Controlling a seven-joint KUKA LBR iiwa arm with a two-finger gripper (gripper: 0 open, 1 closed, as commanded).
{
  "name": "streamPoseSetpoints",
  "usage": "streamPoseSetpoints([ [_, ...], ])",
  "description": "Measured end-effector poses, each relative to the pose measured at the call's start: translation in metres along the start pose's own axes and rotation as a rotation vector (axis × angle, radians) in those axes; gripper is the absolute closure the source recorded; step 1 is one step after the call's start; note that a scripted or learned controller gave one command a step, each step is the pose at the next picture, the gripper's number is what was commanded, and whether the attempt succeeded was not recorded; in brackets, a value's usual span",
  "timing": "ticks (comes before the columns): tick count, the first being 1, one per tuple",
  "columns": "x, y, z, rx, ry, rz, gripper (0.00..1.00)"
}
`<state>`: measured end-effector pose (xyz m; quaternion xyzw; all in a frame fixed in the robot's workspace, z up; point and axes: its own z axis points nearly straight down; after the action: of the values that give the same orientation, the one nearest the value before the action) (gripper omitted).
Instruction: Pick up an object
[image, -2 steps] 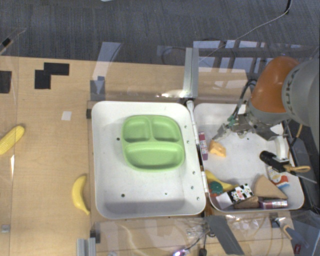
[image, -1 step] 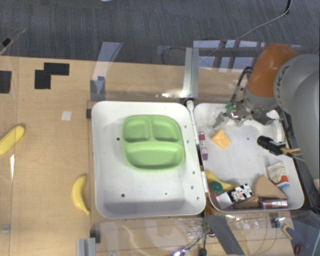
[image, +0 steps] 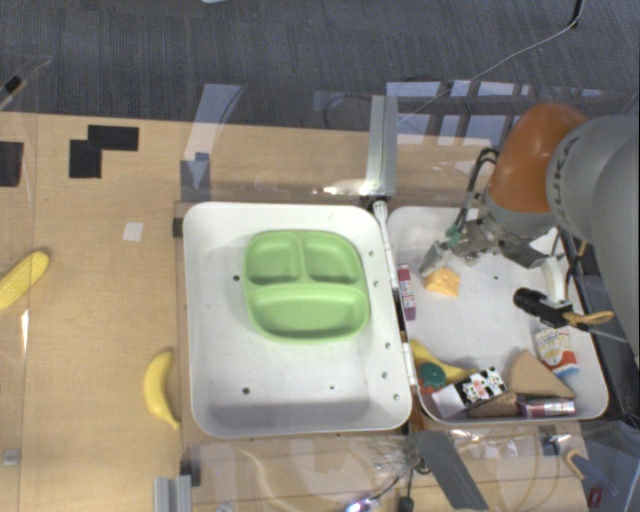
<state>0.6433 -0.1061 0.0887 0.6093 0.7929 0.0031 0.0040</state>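
Poised with gripper (image: 440, 258) just above wedge (image: 443, 284) in right bin (image: 492, 322); cannot tell whether open or closed. Could close off-centre, shoving wedge aside.

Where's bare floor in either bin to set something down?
Left bin: wide strip in front of the green plate, narrower margins beside it. Right bin: only the middle, between the yellow chunk and the front pile. Crowded along its front edge and around the gripper.
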Motion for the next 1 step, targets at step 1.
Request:
streamPoseSetpoints([
  [1, 0.0008, 0.0034, -0.0137, -0.009, 0.000, 0.000, 1.00],
])
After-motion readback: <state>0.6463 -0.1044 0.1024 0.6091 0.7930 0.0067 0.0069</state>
